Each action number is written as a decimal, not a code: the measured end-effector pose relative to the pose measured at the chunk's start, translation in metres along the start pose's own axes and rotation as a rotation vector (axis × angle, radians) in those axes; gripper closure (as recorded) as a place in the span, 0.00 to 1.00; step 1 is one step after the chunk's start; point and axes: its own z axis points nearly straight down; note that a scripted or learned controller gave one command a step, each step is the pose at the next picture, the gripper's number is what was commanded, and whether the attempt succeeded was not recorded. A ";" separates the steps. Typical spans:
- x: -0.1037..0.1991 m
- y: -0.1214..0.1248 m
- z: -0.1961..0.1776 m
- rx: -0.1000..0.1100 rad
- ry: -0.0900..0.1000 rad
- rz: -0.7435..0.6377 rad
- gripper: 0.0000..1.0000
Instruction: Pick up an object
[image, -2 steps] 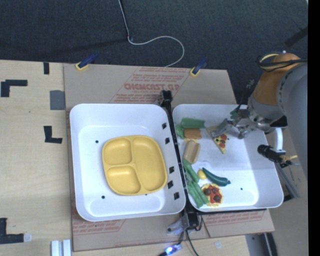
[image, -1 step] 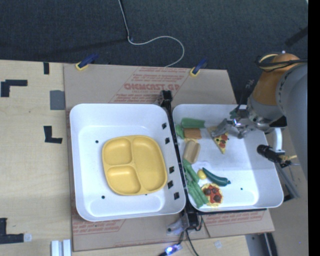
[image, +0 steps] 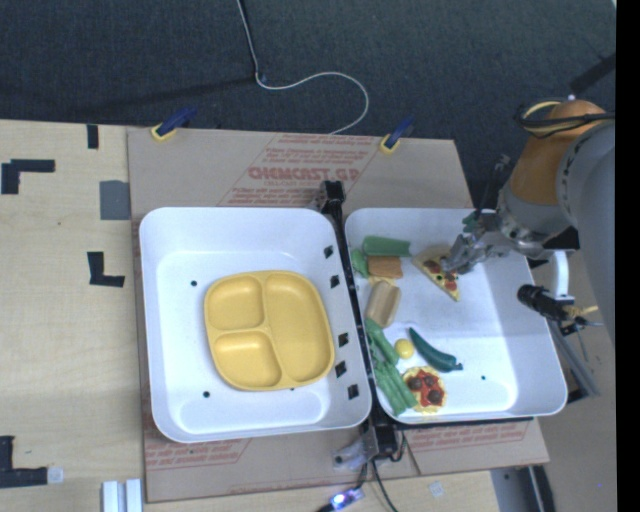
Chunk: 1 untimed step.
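Observation:
The right bin holds several toy foods: a pizza slice, a green piece, an orange-brown piece, a tan bread piece, a dark green pepper, a small yellow ball, a green bean pod and a round pizza piece. My gripper reaches in from the right and hangs low over the upper end of the pizza slice. Its fingertips blur together with the slice, so contact is unclear.
The left bin holds a yellow divided plate. A black divider clip sits between the bins at the top. A white cable loops behind the cardboard. The arm's grey body stands over the right bin's far right corner.

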 end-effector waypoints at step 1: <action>0.008 0.006 -0.060 -0.003 0.001 0.002 1.00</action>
